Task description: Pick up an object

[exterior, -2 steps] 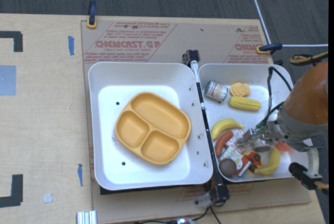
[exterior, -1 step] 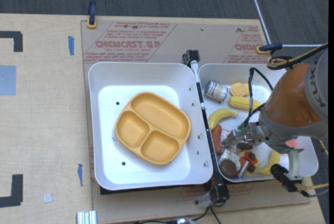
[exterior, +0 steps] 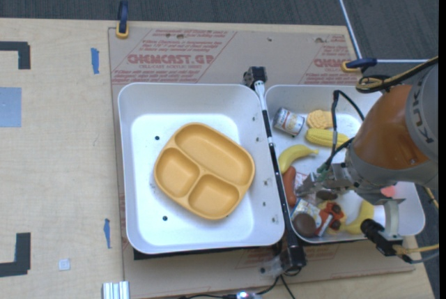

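Low in the right half of the frame, the gripper hangs inside the right bin, its metal parts tangled in view with the clutter beneath, so whether its jaws are spread or pressed together cannot be told. No object can be seen held between them.

The nearest candidates lie just to the left of the gripper in the picture. A banana sits up and to the left of it, its long axis running from lower left to upper right with a gentle curve; it is plain yellow and smooth. Below the banana, a slim orange-red piece, carrot-like, lies close to the bin's left wall with its long axis nearly up and down the frame, just beside the gripper. Straight below the gripper are a round brown item and some small red and dark bits, too jumbled to name.

Further up the bin, well apart from the gripper, lie a small can on its side, a yellow corn cob and a tan ridged disc.

The left bin holds a yellow divided plate.

By the look of it, the carrot-like piece or the pile below is the likeliest target, calling for little sideways travel.
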`<move>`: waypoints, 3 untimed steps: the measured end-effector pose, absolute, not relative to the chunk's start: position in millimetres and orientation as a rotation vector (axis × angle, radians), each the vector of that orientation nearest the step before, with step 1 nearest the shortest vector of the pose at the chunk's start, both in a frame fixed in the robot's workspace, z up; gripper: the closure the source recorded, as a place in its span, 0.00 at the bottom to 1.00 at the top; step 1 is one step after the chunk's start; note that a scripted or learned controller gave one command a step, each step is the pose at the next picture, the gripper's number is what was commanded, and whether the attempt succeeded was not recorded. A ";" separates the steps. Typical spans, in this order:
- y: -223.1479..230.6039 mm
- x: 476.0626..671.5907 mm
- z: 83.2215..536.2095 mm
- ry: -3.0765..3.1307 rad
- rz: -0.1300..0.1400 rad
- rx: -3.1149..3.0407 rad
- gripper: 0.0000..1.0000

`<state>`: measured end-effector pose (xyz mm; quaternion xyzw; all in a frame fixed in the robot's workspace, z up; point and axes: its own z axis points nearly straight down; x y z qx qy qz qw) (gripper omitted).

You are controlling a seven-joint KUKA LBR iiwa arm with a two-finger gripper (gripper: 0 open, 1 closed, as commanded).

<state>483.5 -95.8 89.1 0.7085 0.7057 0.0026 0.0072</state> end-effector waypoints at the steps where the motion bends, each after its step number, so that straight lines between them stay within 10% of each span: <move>1: -99.0 483.4 89.0 2.213 0.013 2.214 0.00; 3: -95.6 483.3 89.1 2.207 0.009 2.215 0.00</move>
